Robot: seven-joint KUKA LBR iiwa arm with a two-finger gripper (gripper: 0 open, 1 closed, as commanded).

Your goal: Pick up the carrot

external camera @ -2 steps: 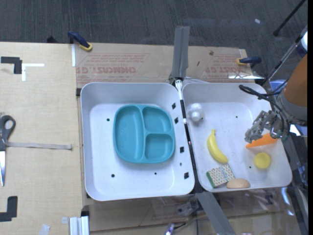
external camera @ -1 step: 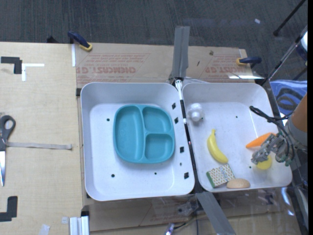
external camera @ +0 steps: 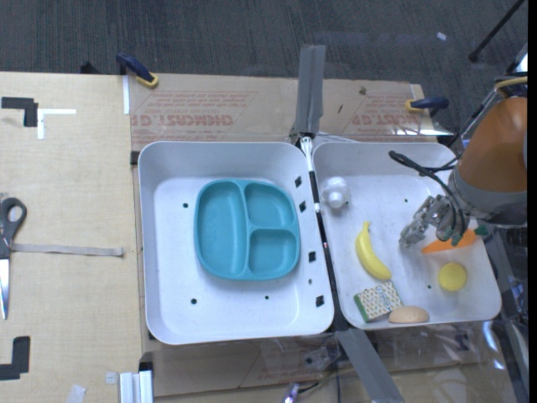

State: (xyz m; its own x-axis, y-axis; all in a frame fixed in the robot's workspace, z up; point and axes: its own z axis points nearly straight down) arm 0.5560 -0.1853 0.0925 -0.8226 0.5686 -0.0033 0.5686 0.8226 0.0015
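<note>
The carrot [external camera: 442, 244], orange with a green top, lies in the right bin [external camera: 382, 162] near its right wall. My gripper [external camera: 419, 231] hangs low over that bin, its metal tip just left of the carrot and partly over its green end. The arm's grey wrist and orange band cover the bin's right edge above the carrot. Whether the gripper touches the carrot is unclear from this angle.
In the right bin also lie a banana [external camera: 372, 254], a yellow ball [external camera: 452, 277], a small white object [external camera: 336, 194], a green-edged sandwich piece [external camera: 377, 301] and a tan bun [external camera: 409, 315]. The left bin [external camera: 168, 292] holds a teal divided plate [external camera: 248, 228]. Scissors [external camera: 8, 225] lie at the far left.
</note>
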